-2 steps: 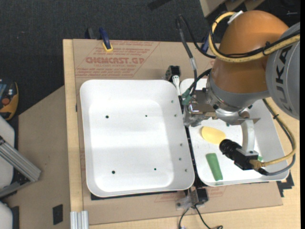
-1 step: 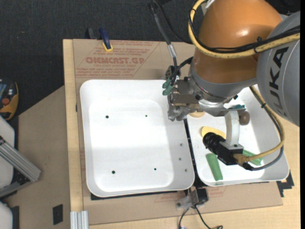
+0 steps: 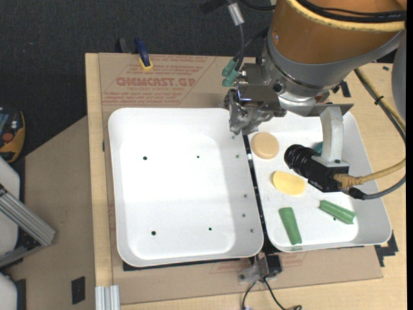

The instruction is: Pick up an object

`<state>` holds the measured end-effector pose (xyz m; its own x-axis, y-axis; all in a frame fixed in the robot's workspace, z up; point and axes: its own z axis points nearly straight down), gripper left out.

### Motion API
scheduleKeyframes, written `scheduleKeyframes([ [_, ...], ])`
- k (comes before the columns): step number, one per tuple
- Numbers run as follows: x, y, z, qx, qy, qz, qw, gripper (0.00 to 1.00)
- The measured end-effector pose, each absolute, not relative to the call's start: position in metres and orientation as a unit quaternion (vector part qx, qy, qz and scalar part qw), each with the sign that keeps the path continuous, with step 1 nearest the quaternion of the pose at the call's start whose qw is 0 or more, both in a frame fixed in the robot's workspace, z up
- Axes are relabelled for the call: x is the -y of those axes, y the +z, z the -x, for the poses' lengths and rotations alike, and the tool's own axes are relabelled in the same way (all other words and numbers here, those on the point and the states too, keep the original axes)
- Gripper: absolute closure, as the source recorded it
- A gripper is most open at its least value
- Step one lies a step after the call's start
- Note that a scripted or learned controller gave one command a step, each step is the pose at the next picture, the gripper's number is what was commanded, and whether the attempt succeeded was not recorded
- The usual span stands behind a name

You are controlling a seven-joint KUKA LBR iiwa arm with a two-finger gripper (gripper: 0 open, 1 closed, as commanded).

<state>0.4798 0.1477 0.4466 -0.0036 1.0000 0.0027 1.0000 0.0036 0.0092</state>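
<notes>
In the camera view the gripper point(image 3: 242, 123) hangs low at the far end of the strip where the two white bins meet, just over the near corner of the right bin point(image 3: 321, 235). Whether it is spread or pressed together I cannot tell, as the wrist hides its working end; nothing shows pinched in it.

All the candidates lie in the right bin. A tan round disc point(image 3: 264, 145) sits just beside the gripper, and a yellow oval piece point(image 3: 288, 182) lies a little nearer the camera. A green stick point(image 3: 290, 225) and a shorter green piece point(image 3: 337, 211) lie toward the front edge, apart from each other. The left bin point(image 3: 117, 123) shows bare floor with a few small dark dots.

I judge this to be the approach step, with no pick made yet. The tan disc looks the likeliest target. The next move calls for a short shift over it, then a straight descent that straddles its low, flat rim without nudging it against the bin wall.
</notes>
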Motion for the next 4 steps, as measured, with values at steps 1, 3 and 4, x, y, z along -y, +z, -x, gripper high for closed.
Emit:
scheduleKeyframes([
  [1,-0.203,0.514,-0.479,-0.709,0.0039,-0.705,0.002,1.0],
  [3,-0.157,0.374,-0.48,-0.706,0.0013,-0.708,0.001,1.0],
  [4,-0.087,0.32,-0.479,-0.704,-0.0037,-0.71,-0.002,1.0],
])
